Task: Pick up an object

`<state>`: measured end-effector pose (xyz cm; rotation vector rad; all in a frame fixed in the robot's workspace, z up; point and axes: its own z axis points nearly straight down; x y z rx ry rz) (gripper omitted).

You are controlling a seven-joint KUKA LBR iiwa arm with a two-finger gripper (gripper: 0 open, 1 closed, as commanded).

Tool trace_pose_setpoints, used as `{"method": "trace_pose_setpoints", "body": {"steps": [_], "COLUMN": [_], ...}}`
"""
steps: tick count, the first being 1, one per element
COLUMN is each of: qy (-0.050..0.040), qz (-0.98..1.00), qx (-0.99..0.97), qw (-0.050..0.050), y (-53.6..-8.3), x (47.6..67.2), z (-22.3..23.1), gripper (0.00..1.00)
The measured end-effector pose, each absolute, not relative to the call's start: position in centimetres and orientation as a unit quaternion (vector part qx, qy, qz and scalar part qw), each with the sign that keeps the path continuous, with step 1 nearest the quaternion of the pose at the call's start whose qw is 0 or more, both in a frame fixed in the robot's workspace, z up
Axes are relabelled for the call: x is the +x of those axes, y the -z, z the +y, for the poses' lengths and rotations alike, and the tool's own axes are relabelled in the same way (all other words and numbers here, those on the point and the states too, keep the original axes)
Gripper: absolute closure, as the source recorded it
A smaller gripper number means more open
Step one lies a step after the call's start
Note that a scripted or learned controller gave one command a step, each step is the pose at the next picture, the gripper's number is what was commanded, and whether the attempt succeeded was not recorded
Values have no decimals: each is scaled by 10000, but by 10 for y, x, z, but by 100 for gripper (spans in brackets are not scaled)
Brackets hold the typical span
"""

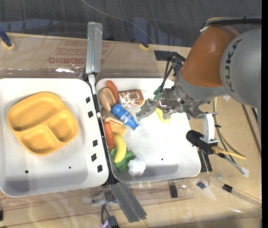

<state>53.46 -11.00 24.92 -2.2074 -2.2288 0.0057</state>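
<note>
Under the tool (pixel 149 109), half-hidden yellow object (pixel 165 115)

Arm (pixel 219 65) reaches in from right, hand (pixel 149 109) low, pointing left.

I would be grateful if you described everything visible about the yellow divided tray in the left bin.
The yellow tray looks like matte moulded plastic with rounded corners and three recessed compartments: one wide, two smaller. It lies flat and right side up on the floor of the left bin, turned at a slant to the bin's walls, toward the far left corner. Nothing sits in its compartments.
</note>
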Motion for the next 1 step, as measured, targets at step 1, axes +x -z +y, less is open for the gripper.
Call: {"method": "trace_pose_setpoints", "body": {"steps": [1], "qy": [-8], "qz": [-7224], "qx": [-6915], "qw": [9], "y": [-280], "x": [477], "z": [-142], "gripper": [0]}}
